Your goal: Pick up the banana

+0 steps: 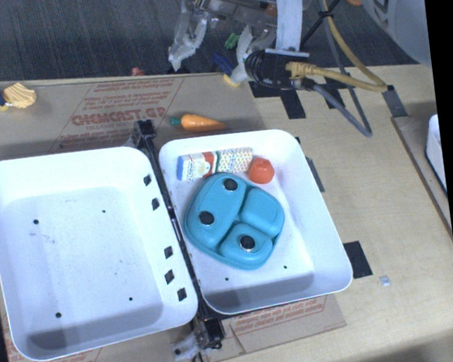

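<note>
My gripper (209,51) hangs high at the top of the camera view, beyond the far edge of the bench and above the cardboard behind the right bin (319,230). Its two pale fingers (182,45) stand apart, open, with nothing held between them. The right bin holds a large blue moulded piece (235,220), a printed can lying on its side (212,163) and a small red-orange ball (261,170). The yellow thing in view is a small lump with a blue clip (15,96) at the far left corner of the cardboard.
An orange carrot (197,123) lies on the cardboard just behind the bins' divider. The left bin (5,244) is a shallow white tray beside the right one. Yellow and grey cables (337,80) trail from the wrist over the bench at the back right.
</note>
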